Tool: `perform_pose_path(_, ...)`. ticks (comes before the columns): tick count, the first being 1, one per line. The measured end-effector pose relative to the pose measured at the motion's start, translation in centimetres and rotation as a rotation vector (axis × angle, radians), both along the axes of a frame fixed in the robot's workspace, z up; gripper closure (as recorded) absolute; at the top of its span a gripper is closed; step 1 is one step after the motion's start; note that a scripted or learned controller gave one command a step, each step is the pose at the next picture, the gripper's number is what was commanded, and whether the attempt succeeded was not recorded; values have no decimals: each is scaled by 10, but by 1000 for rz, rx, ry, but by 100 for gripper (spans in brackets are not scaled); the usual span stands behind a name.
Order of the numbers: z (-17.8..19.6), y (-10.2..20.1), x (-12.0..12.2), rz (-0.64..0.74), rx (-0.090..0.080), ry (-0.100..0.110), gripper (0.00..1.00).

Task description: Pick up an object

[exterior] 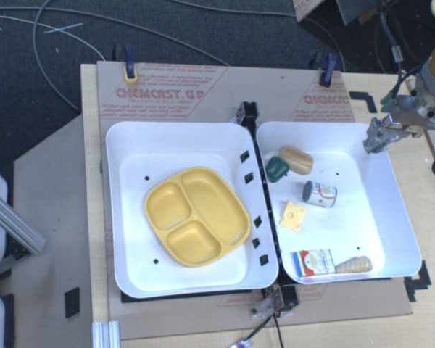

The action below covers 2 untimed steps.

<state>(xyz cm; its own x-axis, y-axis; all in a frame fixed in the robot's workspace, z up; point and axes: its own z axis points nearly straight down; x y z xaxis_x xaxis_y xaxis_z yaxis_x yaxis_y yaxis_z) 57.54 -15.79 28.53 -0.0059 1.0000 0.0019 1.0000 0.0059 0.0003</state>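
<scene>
Five small items lay in right bin, all well apart from gripper at bin's far right rim; finger state unclear. Near edge: flat carton, cone, long axes left-right. Mid: yellow wedge, can on side. Far: green piece, tan bun. Left bin: yellow three-compartment plate.

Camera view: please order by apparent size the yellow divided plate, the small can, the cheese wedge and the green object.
1. yellow divided plate, by far the largest
2. small can
3. cheese wedge and green object: these look alike, so I do not rank them.
</scene>
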Motion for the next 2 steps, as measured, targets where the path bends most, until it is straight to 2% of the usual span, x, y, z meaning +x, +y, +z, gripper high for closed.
perform_pose_path(1,-16,53,12,0,0,3,100)
perform_pose_path(2,-14,105,14,0,0,2,100)
